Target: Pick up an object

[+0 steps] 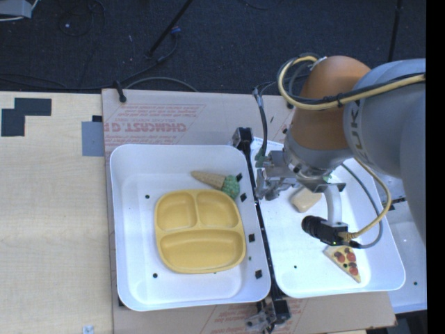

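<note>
My gripper hangs low over the ridge between the two bins, at the left edge of the right bin. Just left of it, in the left bin, lies a toy ice-cream cone, tan with a green top, pointing left. A beige block lies in the right bin, just right of the gripper and partly under the wrist. A toy pizza slice rests nearer the front right of that bin. The bulky orange-banded wrist hides the back of the right bin.
A yellow divided plate takes up the middle of the left bin, close to the cone. A black part with a yellow cable hangs from the arm over the right bin. Cardboard lies under both bins.
</note>
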Robot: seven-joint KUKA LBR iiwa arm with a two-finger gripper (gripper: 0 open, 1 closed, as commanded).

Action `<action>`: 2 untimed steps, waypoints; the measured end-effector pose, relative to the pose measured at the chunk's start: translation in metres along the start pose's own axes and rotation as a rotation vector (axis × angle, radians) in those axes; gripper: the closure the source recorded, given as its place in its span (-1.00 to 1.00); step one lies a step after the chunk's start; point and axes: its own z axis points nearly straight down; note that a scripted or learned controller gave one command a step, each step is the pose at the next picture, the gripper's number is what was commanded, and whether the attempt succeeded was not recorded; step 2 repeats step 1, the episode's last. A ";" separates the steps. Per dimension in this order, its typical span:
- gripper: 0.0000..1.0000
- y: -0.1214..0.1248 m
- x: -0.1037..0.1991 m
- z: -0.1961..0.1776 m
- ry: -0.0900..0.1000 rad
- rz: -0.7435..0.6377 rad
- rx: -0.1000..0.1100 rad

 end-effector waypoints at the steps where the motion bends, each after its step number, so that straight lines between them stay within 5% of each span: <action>1: 1.00 -0.005 0.059 -0.002 -0.002 -0.001 0.001; 2: 1.00 -0.005 0.059 -0.002 -0.002 -0.001 0.001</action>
